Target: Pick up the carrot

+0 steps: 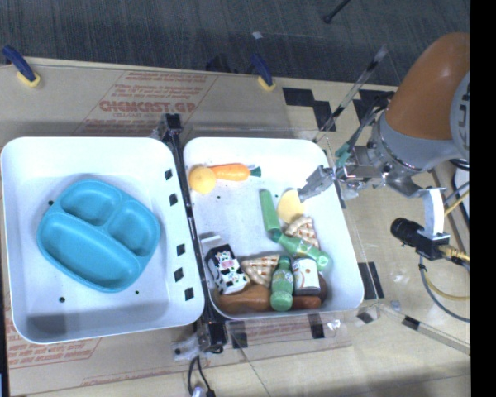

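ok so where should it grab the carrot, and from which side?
Mid-body of the carrot, coming straight down, closing across its narrow width. It lies flat and lengthwise along the right bin's far wall, a yellow ball touching its left end and green tip on the right, so the ends are crowded. The gripper hangs to its right.

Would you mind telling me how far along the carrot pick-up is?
Done: nothing yet; the carrot lies at the back of the right bin, beside a yellow lemon. In hand: the gripper hangs by the bin's right side, apart from the carrot. Left: reach, grasp, lift.
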